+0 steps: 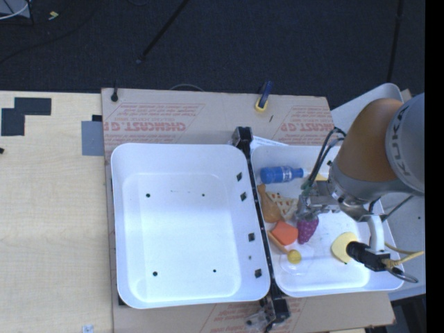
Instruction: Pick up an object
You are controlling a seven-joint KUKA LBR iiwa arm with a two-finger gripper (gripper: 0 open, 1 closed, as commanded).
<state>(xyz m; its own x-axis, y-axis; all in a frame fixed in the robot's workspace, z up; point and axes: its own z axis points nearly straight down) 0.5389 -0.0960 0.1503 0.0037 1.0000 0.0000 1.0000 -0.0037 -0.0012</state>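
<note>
My gripper [307, 212] hangs low over the middle of the right bin [326, 283], reaching in from the right. A purple bunch of grapes [306, 229] sits directly under its tip, touching or nearly touching it. Just left of the grapes is an orange block [282, 234]. A small yellow piece [294, 257] lies below the block. A blue bottle [280, 175] lies on its side at the back of the bin. A tan patterned item [271, 204] rests against the bin's left wall.
A yellow curved piece [340, 247] lies at the right of the right bin, under the arm. The left bin [180, 224] stands alongside, with a black divider [254, 214] between the two. A blue and yellow clamp [263, 96] is on the cardboard behind.
</note>
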